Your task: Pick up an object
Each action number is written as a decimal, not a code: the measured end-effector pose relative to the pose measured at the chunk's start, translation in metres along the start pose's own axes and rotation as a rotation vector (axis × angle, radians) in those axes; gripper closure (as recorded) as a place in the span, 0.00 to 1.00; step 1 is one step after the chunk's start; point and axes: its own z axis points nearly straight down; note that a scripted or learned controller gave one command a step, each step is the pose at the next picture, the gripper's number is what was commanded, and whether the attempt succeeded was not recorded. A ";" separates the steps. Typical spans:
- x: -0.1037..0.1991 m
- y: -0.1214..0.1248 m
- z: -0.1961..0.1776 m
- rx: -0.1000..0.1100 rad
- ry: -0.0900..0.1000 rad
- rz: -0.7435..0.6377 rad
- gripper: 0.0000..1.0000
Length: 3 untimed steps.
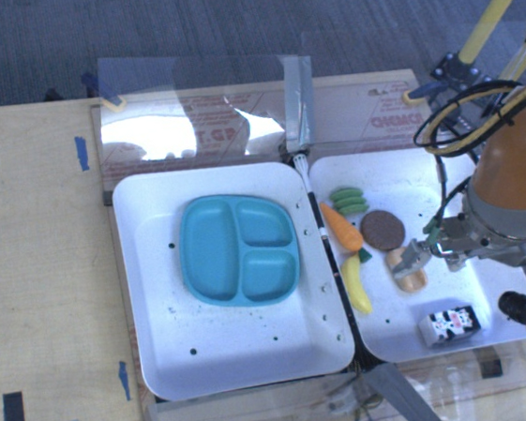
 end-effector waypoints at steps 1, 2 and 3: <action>-0.018 0.022 0.011 -0.004 -0.002 -0.192 0.00; -0.014 0.041 0.099 -0.012 -0.004 -0.229 0.00; -0.015 0.042 0.089 -0.017 -0.006 -0.227 1.00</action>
